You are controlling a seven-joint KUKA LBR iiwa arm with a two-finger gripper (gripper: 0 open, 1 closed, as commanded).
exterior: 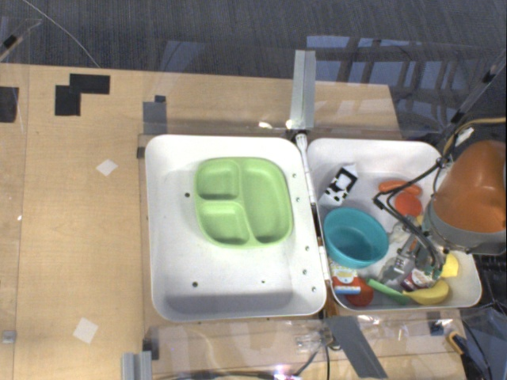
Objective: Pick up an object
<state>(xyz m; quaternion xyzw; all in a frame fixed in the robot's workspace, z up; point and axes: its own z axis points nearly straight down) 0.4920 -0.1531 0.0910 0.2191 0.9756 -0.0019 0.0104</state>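
Object for pickup: none is singled out, and the candidates all lie in the right-hand bin (372, 158) as the view shows it. The hand (408, 264) sits low over that bin, toward its lower right corner in the view, amid clutter. Whether it is open or closed cannot be told (wrist hardware and cables mask it), and nothing can be confirmed in its grip. Closest to it are a yellow banana (433, 294) and a green stick (386, 289), just below it in the view. A teal bowl (355, 240) stands just to its left. Further off are an orange-red item (402, 199) and a small black-and-white piece (341, 184). The left-hand bin (170, 212) holds a green divided plate (242, 200). Risk, as judged: with items crowded at that corner, a closing hand may catch two things at once, or push the banana against the wall and come away empty.
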